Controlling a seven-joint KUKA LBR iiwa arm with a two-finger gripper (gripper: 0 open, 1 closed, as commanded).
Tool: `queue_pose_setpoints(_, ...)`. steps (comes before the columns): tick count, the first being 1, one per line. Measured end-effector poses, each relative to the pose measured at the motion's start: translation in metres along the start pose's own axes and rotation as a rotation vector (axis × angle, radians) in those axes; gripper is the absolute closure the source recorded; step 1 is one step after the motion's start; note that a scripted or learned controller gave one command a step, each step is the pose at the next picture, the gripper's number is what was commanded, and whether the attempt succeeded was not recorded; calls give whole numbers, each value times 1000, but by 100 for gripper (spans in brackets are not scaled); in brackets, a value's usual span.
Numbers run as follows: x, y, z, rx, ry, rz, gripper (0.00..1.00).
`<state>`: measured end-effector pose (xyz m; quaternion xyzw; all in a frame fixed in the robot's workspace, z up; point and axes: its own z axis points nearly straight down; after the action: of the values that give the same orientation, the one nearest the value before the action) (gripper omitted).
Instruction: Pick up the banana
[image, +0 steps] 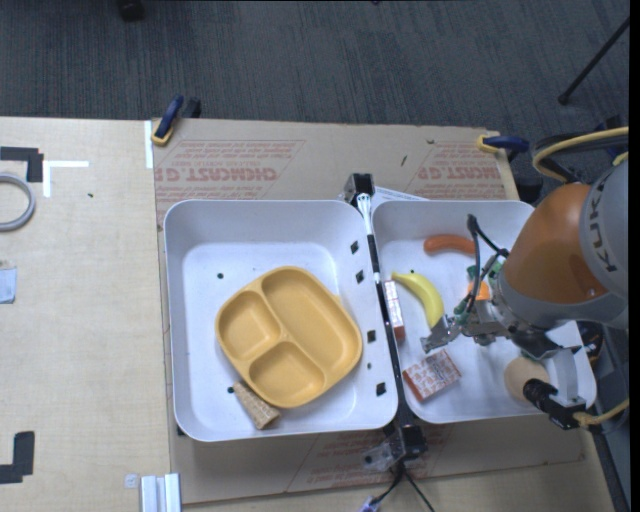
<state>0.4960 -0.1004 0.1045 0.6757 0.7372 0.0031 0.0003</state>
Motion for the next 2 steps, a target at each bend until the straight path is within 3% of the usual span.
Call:
queue_pose_setpoints(1, -6, 61, 13, 5, -4, -84, 0)
queue_pose_setpoints(2, -7, 61, 3, 4, -4, -82, 100)
